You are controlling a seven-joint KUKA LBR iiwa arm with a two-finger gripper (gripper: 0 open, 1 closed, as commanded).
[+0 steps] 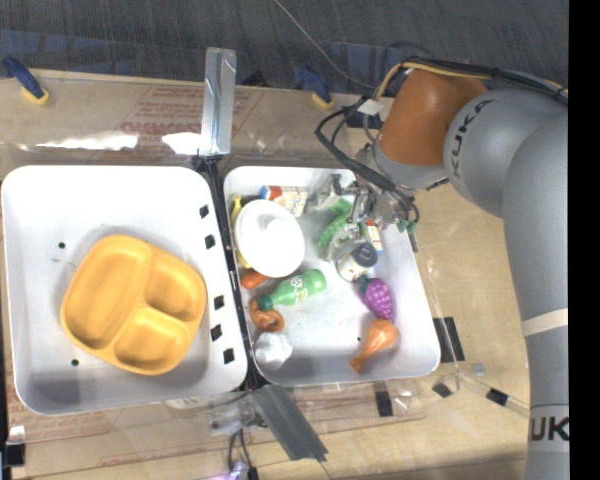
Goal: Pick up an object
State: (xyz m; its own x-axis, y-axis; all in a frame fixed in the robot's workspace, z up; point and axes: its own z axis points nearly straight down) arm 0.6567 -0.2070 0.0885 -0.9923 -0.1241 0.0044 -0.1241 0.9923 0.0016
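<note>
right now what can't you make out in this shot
- Hand, camera view: open or shut can't be told; wrist and clutter mask it.
- Object under the hand: too small and partly covered to identify.
- Items behind the white bowl near the right bin top wall: overlapped, unreadable.
- Small white lump: blurred, identity unclear.

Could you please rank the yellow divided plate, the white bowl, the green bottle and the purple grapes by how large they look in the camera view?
Largest to smallest:
1. yellow divided plate
2. white bowl
3. green bottle
4. purple grapes
</note>
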